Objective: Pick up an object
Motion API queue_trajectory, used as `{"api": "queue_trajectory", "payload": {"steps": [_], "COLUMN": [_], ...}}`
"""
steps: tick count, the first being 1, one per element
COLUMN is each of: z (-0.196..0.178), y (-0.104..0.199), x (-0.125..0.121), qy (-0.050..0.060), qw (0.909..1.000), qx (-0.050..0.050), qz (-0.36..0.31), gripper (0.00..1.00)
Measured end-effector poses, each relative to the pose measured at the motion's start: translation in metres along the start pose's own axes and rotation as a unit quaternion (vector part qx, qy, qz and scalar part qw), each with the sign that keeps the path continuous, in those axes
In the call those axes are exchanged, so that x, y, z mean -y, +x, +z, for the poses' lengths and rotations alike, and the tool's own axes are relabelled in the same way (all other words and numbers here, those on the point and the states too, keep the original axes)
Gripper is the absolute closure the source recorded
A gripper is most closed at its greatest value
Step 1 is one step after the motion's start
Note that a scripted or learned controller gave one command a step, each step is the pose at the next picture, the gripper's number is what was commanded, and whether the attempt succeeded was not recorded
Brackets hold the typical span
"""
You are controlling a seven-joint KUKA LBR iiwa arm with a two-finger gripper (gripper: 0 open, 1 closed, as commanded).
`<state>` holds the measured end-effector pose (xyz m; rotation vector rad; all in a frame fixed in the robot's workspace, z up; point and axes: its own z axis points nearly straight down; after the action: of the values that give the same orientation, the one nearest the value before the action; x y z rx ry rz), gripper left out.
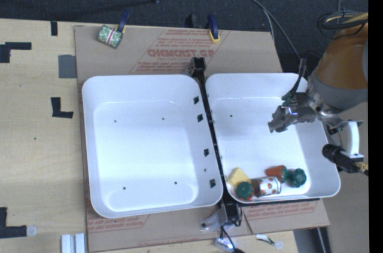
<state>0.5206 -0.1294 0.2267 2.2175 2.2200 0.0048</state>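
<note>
Two white bins sit on your bench, and your arm (341, 75) reaches from the right over the right bin (251, 96), gripper (280, 121) angled down-left, jaw state unclear.

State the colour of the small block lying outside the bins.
Green and white block, camera view.

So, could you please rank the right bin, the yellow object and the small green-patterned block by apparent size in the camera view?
1. right bin
2. yellow object and green-patterned block: they look alike, so no ranking.
</note>
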Motion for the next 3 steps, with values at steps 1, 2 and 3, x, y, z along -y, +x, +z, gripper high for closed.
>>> {"api": "queue_trajectory", "payload": {"steps": [1, 2, 3], "z": [-0.024, -0.01, -0.017], "y": [0.0, 0.055, 0.11], "x": [0.0, -0.008, -0.014], "qy": [0.002, 0.003, 0.003], "qw": [1.0, 1.0, 1.0], "qx": [0.0, -0.001, -0.001], "qz": [0.0, -0.002, -0.002], "gripper": [1.0, 1.0, 1.0]}}
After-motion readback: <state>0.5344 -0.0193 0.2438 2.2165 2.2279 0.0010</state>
